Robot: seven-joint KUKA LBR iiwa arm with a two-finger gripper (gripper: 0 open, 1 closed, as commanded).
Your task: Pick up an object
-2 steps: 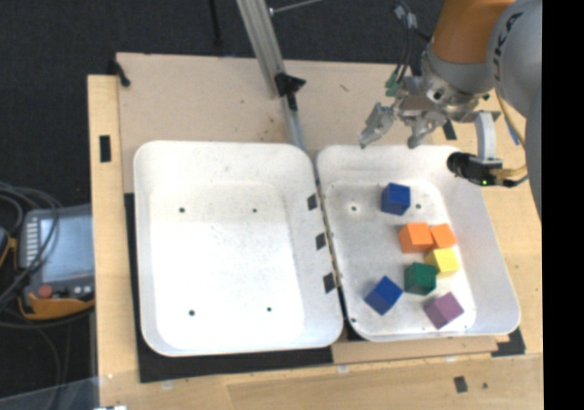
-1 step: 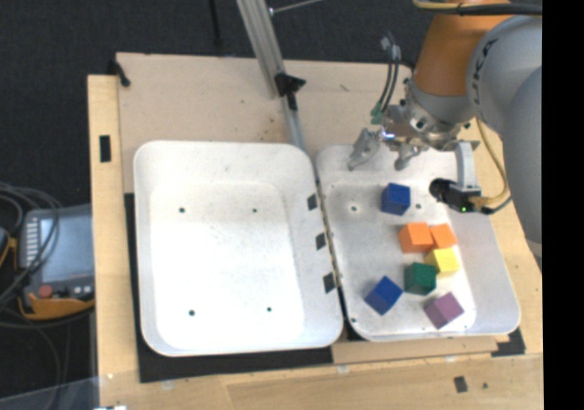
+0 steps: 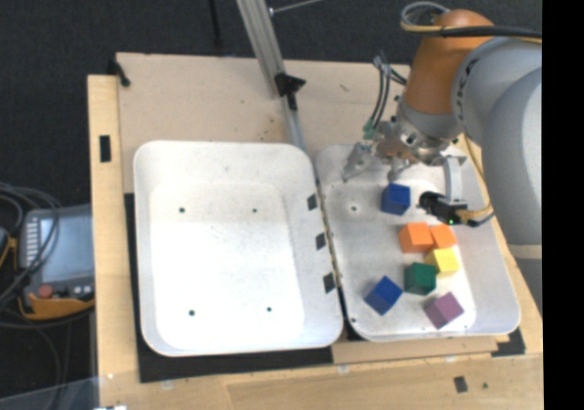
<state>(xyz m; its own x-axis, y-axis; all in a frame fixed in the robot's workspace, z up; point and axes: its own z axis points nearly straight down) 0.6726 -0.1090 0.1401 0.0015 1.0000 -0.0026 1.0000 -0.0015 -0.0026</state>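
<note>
Camera view, from above at a slant, has the two-finger gripper (image 3: 394, 151) hanging over the far end of the right-hand shallow white bin (image 3: 484, 308), below the grey arm with its orange wrist band (image 3: 438, 66). Cables and brackets crowd the wrist, so whether the claw stands apart or together I cannot tell; nothing shows between its tips.

Just beneath and slightly right of it lies a small blue cube (image 3: 396, 199), probably the nearest candidate for picking. Further toward the near end sit an orange cube (image 3: 418, 236) touching a second, paler orange cube (image 3: 443, 235), then a yellow cube (image 3: 446, 259), a dark green cube (image 3: 421, 278), a purple cube (image 3: 443, 309) and a second blue cube (image 3: 383, 294) standing a little apart on the left.

The main risk, as I judge it, is a descent that lands off-centre on the upper blue cube and knocks it aside rather than straddling it. Going for the orange, yellow and green cluster instead risks wedging a tip between touching neighbours.

Room is fair: the upper blue cube has bare floor on all sides, and so does the lower blue one. The bin's far rim and the divide against the left-hand white bin (image 3: 164, 171) lie near the claw, and a slanted metal rail (image 3: 265, 43) stands close to its left.
</note>
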